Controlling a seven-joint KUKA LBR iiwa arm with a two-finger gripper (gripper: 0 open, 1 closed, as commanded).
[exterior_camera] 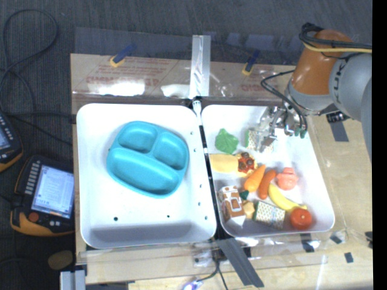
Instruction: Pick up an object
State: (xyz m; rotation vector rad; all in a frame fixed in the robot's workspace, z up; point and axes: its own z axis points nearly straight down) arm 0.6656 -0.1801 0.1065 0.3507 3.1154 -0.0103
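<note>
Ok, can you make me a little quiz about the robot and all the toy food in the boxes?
1. True or false: the blue plate lies in the left bin.
2. Which is nearest the gripper? A) green leafy toy B) banana C) tomato
3. Fill in: the carrot lies in the ____ bin.

Key: 1 true. 2 A. 3 right.
</note>
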